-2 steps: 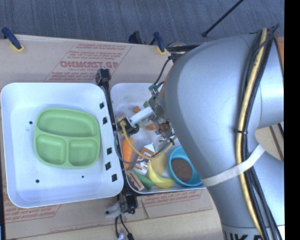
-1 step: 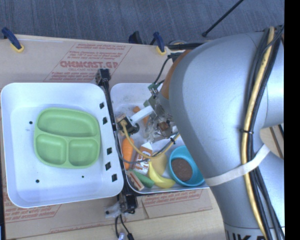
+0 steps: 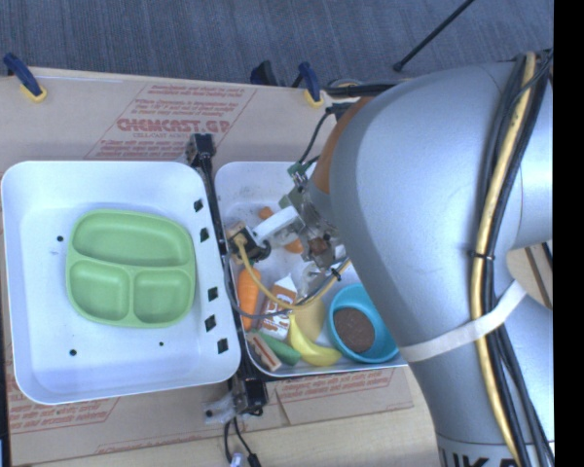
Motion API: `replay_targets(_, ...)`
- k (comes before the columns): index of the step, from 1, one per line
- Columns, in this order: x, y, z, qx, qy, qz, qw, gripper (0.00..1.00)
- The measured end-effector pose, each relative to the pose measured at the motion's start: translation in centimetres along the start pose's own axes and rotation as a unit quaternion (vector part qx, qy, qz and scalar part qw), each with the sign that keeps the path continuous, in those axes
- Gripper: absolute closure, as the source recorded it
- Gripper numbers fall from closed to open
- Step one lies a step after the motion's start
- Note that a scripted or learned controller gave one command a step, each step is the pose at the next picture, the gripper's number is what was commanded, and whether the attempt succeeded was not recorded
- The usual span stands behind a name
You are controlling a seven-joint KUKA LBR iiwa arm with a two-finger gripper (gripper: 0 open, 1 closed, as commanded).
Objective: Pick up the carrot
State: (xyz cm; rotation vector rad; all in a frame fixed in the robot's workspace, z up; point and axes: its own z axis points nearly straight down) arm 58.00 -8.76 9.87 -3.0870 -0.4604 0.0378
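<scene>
The carrot (image 3: pixel 247 290) is an orange piece lying near the left wall of the right bin (image 3: pixel 236 185), partly under a yellow cable. My gripper (image 3: pixel 318 254) is low inside that bin, to the right of the carrot and slightly farther back, among the clutter. The grey arm hides most of the bin's right side. Nothing shows plainly in the gripper's grasp.
A yellow banana (image 3: pixel 313 346), a green item (image 3: pixel 278 350) and a blue bowl (image 3: pixel 356 329) with a brown inside crowd the bin's front. Small orange bits (image 3: pixel 265 214) lie near its back. The left bin (image 3: pixel 29 261) holds a green divided plate (image 3: pixel 131 266).
</scene>
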Motion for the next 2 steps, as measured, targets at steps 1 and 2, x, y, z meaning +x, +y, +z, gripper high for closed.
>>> replay_targets(1,-3.07,-0.04,0.89,-0.006,0.004,0.037,0.9993,0.00)
replay_targets(2,-3.09,-0.28,0.06,0.000,0.001,0.032,0.9995,1.00)
